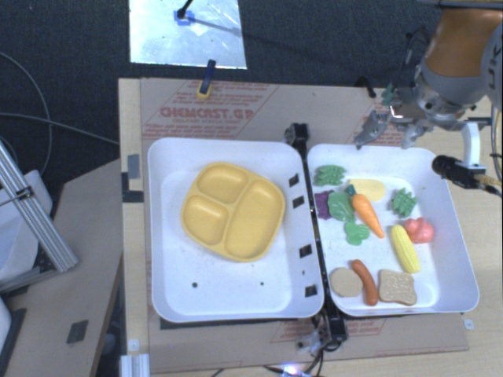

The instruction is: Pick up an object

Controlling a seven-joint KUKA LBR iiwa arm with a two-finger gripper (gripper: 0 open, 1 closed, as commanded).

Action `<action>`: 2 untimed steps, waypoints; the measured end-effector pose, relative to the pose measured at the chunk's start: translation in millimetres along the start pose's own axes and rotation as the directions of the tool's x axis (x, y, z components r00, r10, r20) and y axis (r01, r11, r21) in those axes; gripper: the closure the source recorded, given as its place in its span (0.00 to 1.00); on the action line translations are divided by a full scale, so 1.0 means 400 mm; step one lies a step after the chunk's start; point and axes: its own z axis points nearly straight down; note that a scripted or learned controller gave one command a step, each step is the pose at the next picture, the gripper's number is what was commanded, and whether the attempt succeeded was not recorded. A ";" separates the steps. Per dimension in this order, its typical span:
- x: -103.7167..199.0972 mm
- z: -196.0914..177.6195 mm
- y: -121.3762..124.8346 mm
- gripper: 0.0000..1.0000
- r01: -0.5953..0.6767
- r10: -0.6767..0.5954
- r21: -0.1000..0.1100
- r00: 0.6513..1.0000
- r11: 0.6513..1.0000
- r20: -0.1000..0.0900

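Observation:
The right bin (456,234) holds several toy foods: an orange carrot (366,214), a yellow corn cob (404,247), a sausage (364,280), a bread slice (397,287), a round cookie (343,282), green leafy pieces (328,174) and a pink piece (420,230). My gripper (389,133) hangs over the bin's far rim, above and behind the food. Its two fingers are spread, so it is open with nothing between them.
The left bin (169,289) carries a yellow divided plate (233,210). A black hinge strip (310,210) runs between the bins. A black part (456,171) juts over the right bin's far right corner. A metal sheet (187,22) lies behind the bench.

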 end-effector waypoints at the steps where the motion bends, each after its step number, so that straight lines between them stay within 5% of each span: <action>1: -0.233 0.232 -0.119 0.00 -0.011 0.011 0.009 1.000 1.000 0.002; 2: -0.190 0.483 -0.036 0.00 0.002 -0.002 0.003 1.000 1.000 -0.001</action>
